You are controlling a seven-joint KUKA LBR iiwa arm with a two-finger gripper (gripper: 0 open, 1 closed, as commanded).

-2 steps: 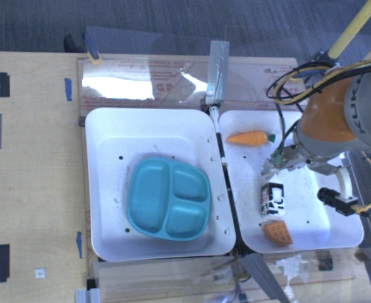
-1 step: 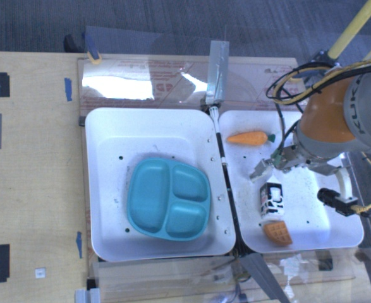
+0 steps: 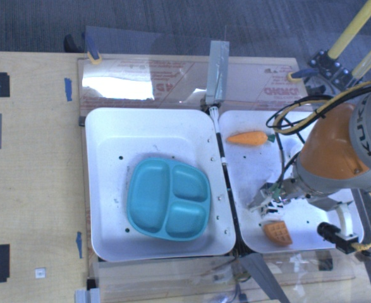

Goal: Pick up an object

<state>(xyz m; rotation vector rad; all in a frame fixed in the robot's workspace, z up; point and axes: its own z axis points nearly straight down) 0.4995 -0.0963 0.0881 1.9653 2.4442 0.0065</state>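
Observation:
In the right bin (image 3: 311, 238), an orange carrot (image 3: 248, 138) lies near the far left corner. A small orange-brown ridged piece (image 3: 277, 233) rests near the front edge. My gripper (image 3: 266, 202) hangs low over the bin's left-middle, just above the ridged piece and well in front of the carrot. I see nothing between it and the bin floor. The grey arm with its orange band (image 3: 330, 153) reaches in from the right and covers much of the bin's right half.
The left bin (image 3: 109, 137) holds a blue divided plate (image 3: 169, 198). The wall between the two bins (image 3: 223, 169) runs just left of my gripper. Cables (image 3: 292, 115) loop above the wrist. A yellow pole (image 3: 356, 24) stands at the back right.

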